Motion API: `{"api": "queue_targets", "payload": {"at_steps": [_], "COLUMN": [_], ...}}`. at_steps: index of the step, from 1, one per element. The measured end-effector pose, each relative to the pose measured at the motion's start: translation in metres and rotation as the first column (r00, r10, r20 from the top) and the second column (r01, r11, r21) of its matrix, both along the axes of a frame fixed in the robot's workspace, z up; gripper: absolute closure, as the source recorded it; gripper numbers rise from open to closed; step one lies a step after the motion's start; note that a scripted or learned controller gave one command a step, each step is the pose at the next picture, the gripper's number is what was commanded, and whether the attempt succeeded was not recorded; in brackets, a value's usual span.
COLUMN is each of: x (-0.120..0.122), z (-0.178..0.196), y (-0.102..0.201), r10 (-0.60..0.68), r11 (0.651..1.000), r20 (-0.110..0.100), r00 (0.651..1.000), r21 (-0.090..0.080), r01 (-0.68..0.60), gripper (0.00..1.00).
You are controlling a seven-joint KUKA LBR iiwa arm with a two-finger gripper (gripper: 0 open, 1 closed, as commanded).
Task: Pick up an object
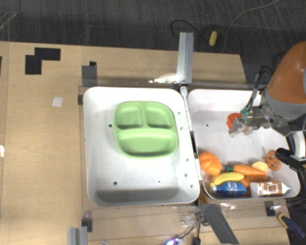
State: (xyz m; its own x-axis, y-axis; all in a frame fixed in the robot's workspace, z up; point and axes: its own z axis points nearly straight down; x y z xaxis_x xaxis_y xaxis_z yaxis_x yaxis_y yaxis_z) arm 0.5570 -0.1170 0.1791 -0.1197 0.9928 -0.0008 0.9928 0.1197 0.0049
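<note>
Arm's fingers point(238, 126) closed on small red object point(234, 120), raised over right bin point(214, 103), green tray point(145, 128) in left bin point(99, 137)

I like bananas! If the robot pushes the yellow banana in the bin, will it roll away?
Probably not far. The banana is curved, so it would likely pivot or slide. It lies packed against the blue bottle and carrot, which should block it. It looks like smooth, stiff plastic, maybe slippery.
</note>
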Motion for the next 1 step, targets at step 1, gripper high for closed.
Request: {"api": "queue_targets", "payload": {"at_steps": [1], "x": [-0.0469], "z": [0.0414], "y": [0.029], "r10": [0.125], "r11": [0.992], "r20": [0.0], "r00": [0.992], "r21": [-0.001], "r01": [-0.125], "gripper": [1.0]}}
